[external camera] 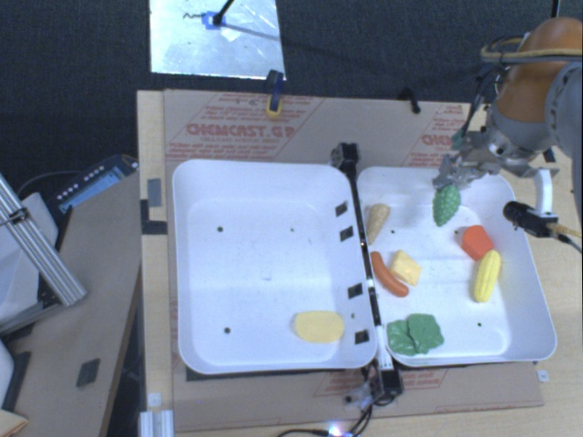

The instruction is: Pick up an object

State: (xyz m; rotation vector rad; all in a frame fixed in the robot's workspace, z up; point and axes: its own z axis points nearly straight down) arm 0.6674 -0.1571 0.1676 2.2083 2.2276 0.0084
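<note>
The gripper (pixel 455 177), positioned over the rear of the right bin (pixel 519 330), is closed on the top of a green toy vegetable (pixel 445 205) suspended above a red toy piece (pixel 475 241).

Red lettering being shown on the cardboard sheet (pixel 301 116) under the bins, being read roughly as "CHEMCAST GP" at upper left, repeated print elsewhere being too blurred.
</note>
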